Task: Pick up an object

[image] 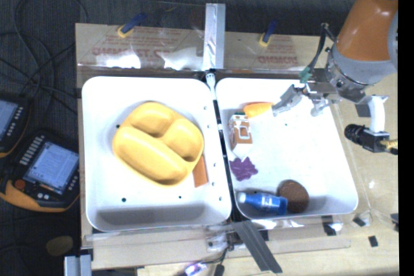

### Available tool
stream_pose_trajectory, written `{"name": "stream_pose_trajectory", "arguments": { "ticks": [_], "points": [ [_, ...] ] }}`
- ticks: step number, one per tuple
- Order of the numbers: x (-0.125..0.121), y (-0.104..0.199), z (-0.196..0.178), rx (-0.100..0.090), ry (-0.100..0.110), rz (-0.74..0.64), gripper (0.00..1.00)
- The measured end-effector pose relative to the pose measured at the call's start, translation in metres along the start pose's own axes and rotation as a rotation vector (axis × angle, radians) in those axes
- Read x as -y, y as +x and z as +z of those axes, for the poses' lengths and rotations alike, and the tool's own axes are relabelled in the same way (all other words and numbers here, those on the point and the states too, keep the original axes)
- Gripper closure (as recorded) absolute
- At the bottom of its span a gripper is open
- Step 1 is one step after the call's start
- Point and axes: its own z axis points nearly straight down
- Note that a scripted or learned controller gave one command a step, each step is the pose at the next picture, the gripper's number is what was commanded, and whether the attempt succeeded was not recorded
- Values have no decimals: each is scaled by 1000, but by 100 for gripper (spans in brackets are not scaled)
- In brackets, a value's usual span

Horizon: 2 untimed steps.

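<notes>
White bin floor (304, 152), seemingly open centrally

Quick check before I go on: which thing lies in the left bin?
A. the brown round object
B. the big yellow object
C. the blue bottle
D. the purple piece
B. The big yellow object fills the middle of the left bin, while the blue bottle, the purple piece and the brown round object all lie in the right bin.
</notes>
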Motion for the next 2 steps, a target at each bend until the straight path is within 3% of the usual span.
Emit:
{"name": "stream_pose_trajectory", "arguments": {
  "ticks": [1, 2],
  "points": [
    [-74, -12, 142, 1, -2, -345, 0],
    [-97, -5, 178, 0, 11, -196, 0]
  ]
}}
